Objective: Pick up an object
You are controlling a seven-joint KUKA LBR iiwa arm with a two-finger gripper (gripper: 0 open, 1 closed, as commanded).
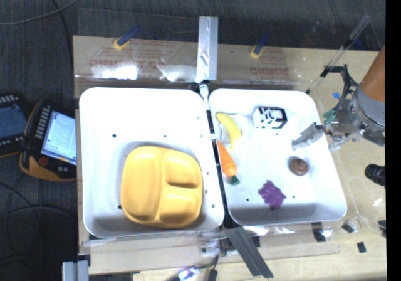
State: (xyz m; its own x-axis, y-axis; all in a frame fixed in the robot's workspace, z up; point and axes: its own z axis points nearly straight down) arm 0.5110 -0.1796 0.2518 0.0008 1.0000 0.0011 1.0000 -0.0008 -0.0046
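Observation:
My gripper hangs over the right rim of the right bin, its two grey fingers spread open with nothing between them. One fingertip points into the bin, just above a small brown round object. Also in this bin are a yellow banana, an orange carrot below it, a black-and-white object near the back, and a purple bunch of grapes towards the front.
The left bin holds a large yellow divided tray lying at its front. A metal divider post stands at the back between the bins. A handheld pendant lies off the bench at left.

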